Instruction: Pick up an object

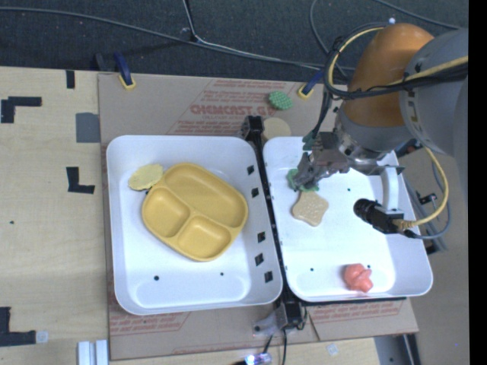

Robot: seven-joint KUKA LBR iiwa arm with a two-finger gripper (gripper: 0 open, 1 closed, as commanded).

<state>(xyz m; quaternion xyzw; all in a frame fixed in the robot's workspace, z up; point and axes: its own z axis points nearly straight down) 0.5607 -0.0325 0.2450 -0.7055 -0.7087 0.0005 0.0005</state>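
Two shallow white bins sit side by side on a sheet of brown cardboard (205,112) laid over a pale wooden bench (46,204). The left white bin (125,280) carries a yellow plastic plate with three compartments (195,211), lying at a slant near the bin's middle, and a small pale yellow flat piece with a wavy edge (145,176) rests just beside the plate's upper left rim, touching or nearly touching it. In the right white bin (403,276), a tan, flat, cracker-like piece with a lobed outline (310,209) lies in the upper left part of the floor, and a small reddish-pink lumpy object (358,277) lies well apart from it near the bin's lower edge. The grey arm with its orange band (384,67) reaches in from the right, and its two-finger gripper (306,175) is down inside the right bin, directly above the tan piece and close to it; a small dark green bit (292,177) shows at the gripper's tip, but whether it is gripped or merely beside the tip cannot be told, nor can the gripper's opening be made out. Outside the bins, on the cardboard above the right bin, lies a small green knobbly piece (280,99) with a pale round disc (278,126) just below it. Black cables (190,33) cross the dark floor above the bench
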